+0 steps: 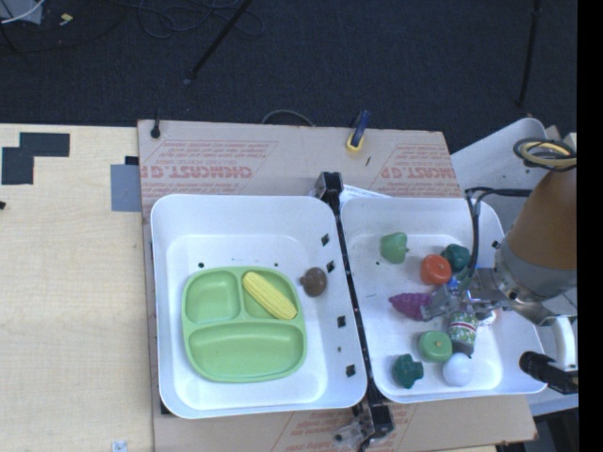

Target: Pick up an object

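Note:
My gripper [459, 301] hangs low over the middle of the right bin [377, 365], reaching in from the right. Right around it lie a purple toy [411, 303], an orange tomato-like toy [435, 269], a dark green piece [458, 257] and a small can with a green label [464, 332]. A green cup-like piece [434, 347], a white ball [458, 370], a dark green broccoli-like toy [407, 371] and a light green pepper [394, 246] also lie in this bin. None of them can be seen held.
The left bin [236, 215] holds a green divided plate [240, 351] with a yellow corn cob [269, 294] on it, and a brown ball [314, 282] by the bin's right wall. A black divider [345, 290] separates the bins. Cardboard lies under both.

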You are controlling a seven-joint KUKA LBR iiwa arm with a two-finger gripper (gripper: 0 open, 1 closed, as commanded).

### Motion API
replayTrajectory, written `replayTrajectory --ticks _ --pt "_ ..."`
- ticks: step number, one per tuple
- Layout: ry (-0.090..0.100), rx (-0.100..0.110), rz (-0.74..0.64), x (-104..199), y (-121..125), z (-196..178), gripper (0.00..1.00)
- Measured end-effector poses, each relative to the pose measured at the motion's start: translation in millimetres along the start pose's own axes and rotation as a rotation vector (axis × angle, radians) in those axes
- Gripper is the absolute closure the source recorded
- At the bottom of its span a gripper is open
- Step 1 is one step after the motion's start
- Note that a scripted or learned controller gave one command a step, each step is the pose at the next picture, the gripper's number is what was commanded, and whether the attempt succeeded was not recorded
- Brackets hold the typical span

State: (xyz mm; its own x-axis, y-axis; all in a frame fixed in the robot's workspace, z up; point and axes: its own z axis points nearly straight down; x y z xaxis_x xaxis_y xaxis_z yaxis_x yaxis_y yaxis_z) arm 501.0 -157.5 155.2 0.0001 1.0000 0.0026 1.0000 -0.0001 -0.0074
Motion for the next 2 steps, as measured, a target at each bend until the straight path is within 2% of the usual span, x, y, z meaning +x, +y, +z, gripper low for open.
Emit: replayTrajectory --ticks 1,2 --pt "-0.006 -0.018 0.0 -3.4 11.3 40.5 0.0" --pt "-0.003 -0.01 0.003 -3.7 9.7 48.0 0.0"
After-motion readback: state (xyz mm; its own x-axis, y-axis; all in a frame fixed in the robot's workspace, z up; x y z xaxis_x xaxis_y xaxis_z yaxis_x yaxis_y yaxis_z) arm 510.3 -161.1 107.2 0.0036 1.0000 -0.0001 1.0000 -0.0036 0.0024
